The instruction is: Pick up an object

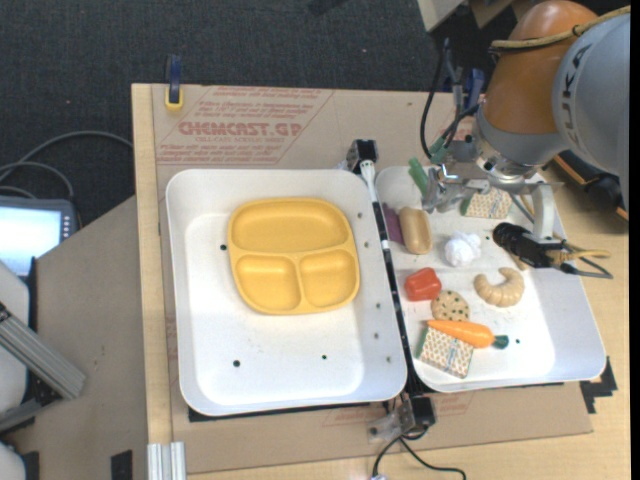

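My gripper (452,188) hangs over the far end of the right bin (575,353), under the grey and orange arm. Just right of it lies a small patterned square (488,205), and a green piece (418,176) sits to its left. Nearer the camera are a tan bread roll (414,230), a purple piece (393,226) and a white ball (461,249). Further forward lie a red piece (422,284), a cookie (451,305), a croissant (500,287), an orange carrot (462,333) and a patterned wedge (444,353). I see nothing held in the gripper.
The left bin (200,348) holds a yellow divided plate (293,253). Both bins rest on a cardboard sheet (240,128). A black divider rail (385,268) runs between the bins.
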Robot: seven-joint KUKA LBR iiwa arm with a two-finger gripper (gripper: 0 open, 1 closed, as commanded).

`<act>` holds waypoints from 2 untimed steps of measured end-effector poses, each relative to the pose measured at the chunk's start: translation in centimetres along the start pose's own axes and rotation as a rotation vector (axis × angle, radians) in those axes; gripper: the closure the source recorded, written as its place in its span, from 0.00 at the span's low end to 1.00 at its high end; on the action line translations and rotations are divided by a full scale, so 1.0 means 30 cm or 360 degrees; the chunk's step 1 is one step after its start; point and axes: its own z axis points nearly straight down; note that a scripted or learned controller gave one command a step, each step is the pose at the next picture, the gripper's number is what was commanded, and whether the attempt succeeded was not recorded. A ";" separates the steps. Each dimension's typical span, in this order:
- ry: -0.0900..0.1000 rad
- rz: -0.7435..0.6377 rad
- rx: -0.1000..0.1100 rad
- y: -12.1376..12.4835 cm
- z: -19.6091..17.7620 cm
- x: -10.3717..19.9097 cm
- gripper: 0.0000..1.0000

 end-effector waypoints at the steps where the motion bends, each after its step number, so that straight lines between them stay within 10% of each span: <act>1: -0.0005 0.0011 0.0011 -0.002 0.022 -0.019 0.00; 2: -0.0008 0.0017 0.0017 0.050 0.256 -0.136 0.00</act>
